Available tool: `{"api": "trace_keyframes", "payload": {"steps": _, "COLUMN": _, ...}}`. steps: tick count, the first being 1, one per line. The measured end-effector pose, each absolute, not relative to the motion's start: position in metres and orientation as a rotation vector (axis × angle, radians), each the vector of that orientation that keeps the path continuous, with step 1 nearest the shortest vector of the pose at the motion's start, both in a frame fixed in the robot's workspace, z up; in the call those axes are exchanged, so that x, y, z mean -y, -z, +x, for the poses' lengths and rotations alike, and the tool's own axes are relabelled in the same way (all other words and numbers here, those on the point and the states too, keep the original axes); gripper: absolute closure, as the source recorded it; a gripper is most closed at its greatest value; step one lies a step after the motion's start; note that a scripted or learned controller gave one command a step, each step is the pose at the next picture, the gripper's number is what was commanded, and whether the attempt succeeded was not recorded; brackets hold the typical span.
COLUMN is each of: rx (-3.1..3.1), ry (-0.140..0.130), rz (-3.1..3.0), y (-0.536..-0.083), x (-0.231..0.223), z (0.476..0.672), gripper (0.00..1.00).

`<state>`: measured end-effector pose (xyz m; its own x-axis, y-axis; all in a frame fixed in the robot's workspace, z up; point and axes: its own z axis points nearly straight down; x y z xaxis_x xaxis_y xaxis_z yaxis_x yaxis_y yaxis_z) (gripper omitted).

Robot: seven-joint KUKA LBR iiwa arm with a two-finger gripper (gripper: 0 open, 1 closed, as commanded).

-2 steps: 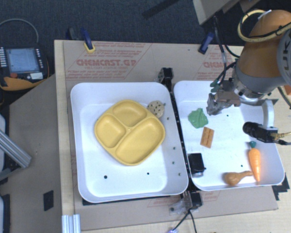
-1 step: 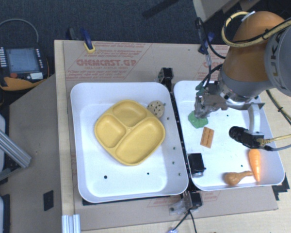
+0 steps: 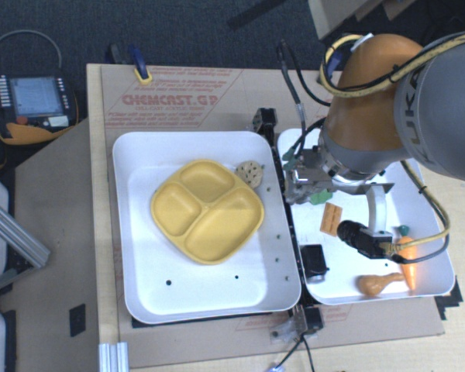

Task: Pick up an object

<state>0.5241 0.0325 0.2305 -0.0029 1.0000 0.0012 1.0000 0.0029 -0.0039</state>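
My arm (image 3: 442, 107) is a thick grey casing with dark lettering on its side, an orange band (image 3: 372, 91) bulging above a grey wrist; black and yellow cables loop over the orange, and metal hardware sits below

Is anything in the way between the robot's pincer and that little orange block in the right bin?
Nothing visible lies between them. The pincer hangs just above and left of the orange block, with a small green piece beside it.
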Motion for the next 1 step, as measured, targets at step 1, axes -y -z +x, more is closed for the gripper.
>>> {"api": "trace_keyframes", "payload": {"steps": 1, "rx": 2.222, "ry": -0.004, "rz": -2.217, "y": -0.23, "x": -0.08, "z": 0.4985, "gripper": 1.0}}
